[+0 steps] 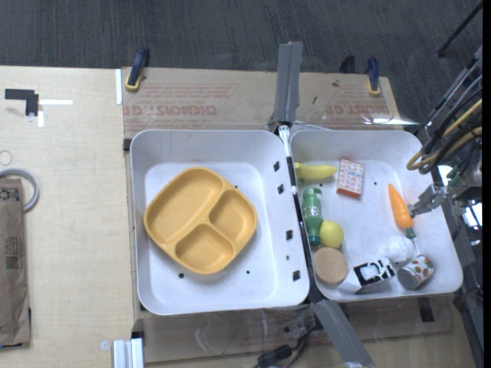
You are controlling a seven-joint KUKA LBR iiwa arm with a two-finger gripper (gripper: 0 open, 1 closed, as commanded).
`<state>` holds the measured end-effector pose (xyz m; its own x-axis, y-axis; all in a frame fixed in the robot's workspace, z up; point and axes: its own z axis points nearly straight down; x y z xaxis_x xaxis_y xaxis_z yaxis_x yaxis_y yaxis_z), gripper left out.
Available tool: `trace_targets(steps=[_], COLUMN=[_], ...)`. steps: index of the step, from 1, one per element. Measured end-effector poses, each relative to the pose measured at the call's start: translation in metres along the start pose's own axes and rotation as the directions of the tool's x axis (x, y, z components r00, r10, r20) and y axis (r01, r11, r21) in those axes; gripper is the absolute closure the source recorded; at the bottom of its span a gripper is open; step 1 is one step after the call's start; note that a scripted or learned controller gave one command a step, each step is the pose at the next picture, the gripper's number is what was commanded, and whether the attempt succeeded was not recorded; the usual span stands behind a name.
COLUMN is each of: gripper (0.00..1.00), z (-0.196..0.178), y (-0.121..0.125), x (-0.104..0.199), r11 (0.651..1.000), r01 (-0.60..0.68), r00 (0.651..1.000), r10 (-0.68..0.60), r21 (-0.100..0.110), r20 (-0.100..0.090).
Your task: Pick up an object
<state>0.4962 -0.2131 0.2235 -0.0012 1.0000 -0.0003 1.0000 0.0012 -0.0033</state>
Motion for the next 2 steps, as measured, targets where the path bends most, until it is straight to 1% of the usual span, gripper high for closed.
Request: trace_targets(steps=[1, 2], gripper=[0.00, 0.00], z=[0.1307, 0.1307], y=[0.0683, 0.0681], x=[-0.0010, -0.0012], r11=[0.987, 0.987], r01=[0.162, 0.161], r00=[0.987, 0.987], r10=[-0.162, -0.161], r21=[-0.008, -0.007], r20=[-0.007, -0.007])
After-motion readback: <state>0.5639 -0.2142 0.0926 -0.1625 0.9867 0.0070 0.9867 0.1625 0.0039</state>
